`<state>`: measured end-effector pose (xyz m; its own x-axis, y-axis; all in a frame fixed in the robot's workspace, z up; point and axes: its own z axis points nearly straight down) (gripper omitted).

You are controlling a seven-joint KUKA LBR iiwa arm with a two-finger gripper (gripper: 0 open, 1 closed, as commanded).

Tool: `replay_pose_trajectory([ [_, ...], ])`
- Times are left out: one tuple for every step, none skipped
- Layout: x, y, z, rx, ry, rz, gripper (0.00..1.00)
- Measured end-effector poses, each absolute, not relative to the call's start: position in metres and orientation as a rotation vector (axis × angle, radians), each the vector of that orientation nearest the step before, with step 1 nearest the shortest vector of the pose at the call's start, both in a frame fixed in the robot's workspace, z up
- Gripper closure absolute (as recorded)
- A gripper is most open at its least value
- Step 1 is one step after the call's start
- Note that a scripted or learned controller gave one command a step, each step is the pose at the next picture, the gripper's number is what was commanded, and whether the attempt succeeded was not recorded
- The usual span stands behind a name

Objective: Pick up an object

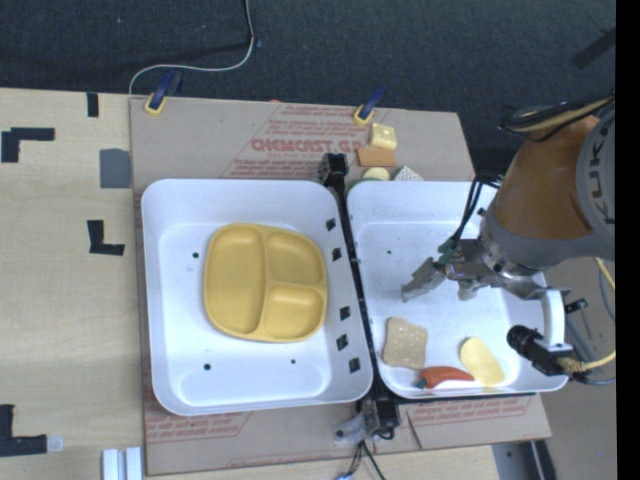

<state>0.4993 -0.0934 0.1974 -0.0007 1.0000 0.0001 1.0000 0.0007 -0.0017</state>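
In the right bin (400,218), a tan bread slice (405,342) lies near the front, left of a yellow oval piece (483,360). A red chili-shaped piece (445,376) rests against the front wall between them. My gripper (440,288) hangs over the middle of this bin, behind the bread slice and apart from it. Its fingers (415,288) are spread open with nothing between them.
The left bin (170,368) holds a yellow divided plate (266,281). Behind the right bin, on the cardboard, sit a yellow block (383,136), an orange block (375,155) and a pale round piece (375,175). A black divider (345,268) runs between the bins.
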Motion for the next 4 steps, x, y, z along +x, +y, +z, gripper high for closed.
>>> replay_pose_trajectory([
  [0.484, -0.098, 0.084, -2.222, -2.222, -0.002, 0.0],
  [0.484, -0.177, 0.154, -2.233, -2.221, 0.001, 0.0],
  [0.527, -0.068, 0.186, -2.206, -2.235, -0.009, 0.0],
  [0.606, -0.038, 0.184, -2.217, -2.228, -0.003, 0.0],
])
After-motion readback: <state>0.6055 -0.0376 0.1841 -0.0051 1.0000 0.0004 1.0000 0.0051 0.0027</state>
